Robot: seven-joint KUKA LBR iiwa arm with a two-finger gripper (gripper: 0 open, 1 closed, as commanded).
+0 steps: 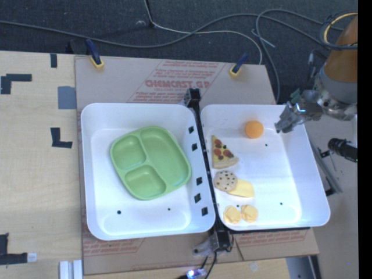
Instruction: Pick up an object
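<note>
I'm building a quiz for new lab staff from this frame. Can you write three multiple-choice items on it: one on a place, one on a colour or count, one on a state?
1. Where does the orange ball lie?
A. In the left bin
B. In the right bin, near its far right corner
C. On the cardboard outside the bins

2. How many compartments does the green tray have?
A. Three
B. Five
C. One

3. What is the state of the tool?
A. Resting on the green tray
B. Pressing on the cookie
C. Above the right bin's far right edge, holding nothing visible

Answers: 1 B, the ball sits on the white floor of the right bin near the tool. 2 A, three hollows show in the tray. 3 C, the tool is beside the ball, apart from it, with nothing visible in it.
</note>
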